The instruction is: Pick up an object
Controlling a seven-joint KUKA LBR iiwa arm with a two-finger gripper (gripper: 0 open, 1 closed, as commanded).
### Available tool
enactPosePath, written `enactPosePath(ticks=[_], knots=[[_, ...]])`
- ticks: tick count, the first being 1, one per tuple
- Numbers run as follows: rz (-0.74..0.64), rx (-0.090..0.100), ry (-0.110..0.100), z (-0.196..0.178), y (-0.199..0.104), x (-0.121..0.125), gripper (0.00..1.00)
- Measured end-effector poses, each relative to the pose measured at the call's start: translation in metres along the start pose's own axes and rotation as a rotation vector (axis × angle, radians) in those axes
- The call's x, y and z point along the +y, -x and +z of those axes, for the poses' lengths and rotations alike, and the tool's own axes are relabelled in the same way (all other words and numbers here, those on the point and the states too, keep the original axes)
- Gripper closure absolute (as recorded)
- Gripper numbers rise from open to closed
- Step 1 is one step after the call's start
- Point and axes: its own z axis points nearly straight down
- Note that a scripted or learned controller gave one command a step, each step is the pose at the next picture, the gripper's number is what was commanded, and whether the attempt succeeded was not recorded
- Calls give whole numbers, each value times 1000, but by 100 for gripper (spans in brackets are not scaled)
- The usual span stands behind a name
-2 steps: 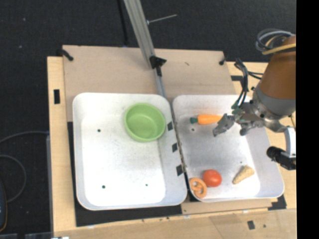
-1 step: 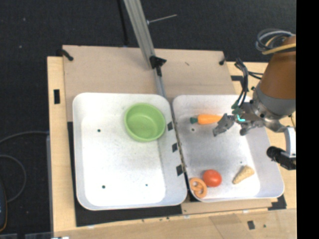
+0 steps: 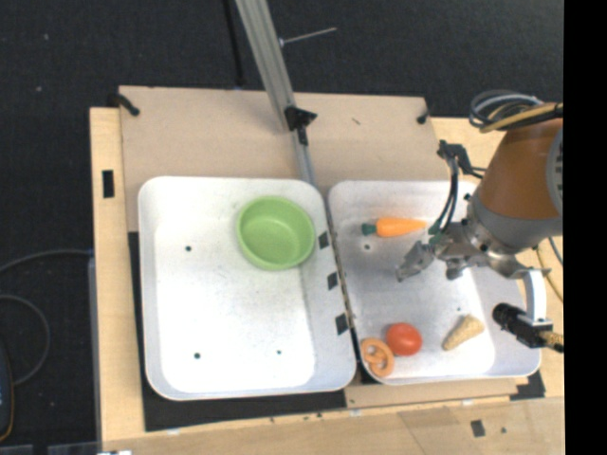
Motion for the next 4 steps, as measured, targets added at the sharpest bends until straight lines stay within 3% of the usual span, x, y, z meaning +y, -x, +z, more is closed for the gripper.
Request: enactPosePath(ticks=[1,2,3,4], knots=[[0,1,-3,63,0,-3,0],[1,-1,1,87,2,-3,0],[5,1,8,75,2,-1,100],[-4,0,12,10,2,1,100]])
